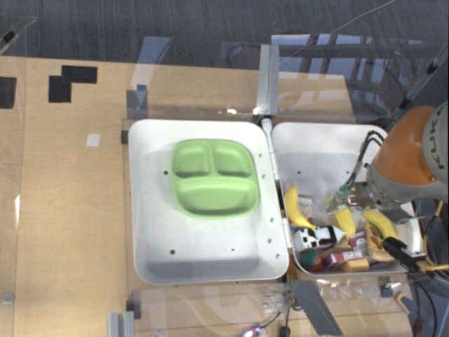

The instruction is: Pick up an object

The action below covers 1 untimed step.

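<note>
The right bin holds a heap of toy food along its near side. A yellow banana lies near the bin's left wall. A yellow corn-like piece sits in the middle, and another yellow piece lies to its right. My gripper hangs low in the right bin, just above the corn-like piece, below the orange band of the arm. The wrist hides the gripper's tip.
A green divided plate lies in the left bin. A black-and-white item, a red-brown packet and a small green piece crowd the right bin's near edge. A metal divider separates the bins.
</note>
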Available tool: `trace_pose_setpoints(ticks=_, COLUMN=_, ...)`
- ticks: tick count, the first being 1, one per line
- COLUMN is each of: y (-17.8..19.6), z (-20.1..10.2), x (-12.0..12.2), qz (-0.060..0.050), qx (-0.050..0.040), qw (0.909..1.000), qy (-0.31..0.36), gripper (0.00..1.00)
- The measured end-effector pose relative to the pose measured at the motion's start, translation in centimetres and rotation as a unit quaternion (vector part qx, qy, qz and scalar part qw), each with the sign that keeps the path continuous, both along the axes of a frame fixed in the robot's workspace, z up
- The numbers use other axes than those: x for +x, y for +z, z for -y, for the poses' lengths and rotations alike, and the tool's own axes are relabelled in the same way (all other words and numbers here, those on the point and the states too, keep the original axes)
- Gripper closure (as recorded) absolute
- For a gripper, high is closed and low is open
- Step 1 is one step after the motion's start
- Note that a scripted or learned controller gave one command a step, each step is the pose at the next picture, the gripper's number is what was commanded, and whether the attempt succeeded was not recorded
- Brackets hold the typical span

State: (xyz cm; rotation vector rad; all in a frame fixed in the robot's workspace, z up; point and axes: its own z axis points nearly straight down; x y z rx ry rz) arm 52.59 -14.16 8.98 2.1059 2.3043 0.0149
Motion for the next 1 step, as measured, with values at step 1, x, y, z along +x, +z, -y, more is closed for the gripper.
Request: trace_pose_setpoints(ticks=1, y=12.74, z=-5.77, x=-1.11, qz=-0.010, qx=0.0033, qw=0.9999, qy=-0.010, gripper=1.00)
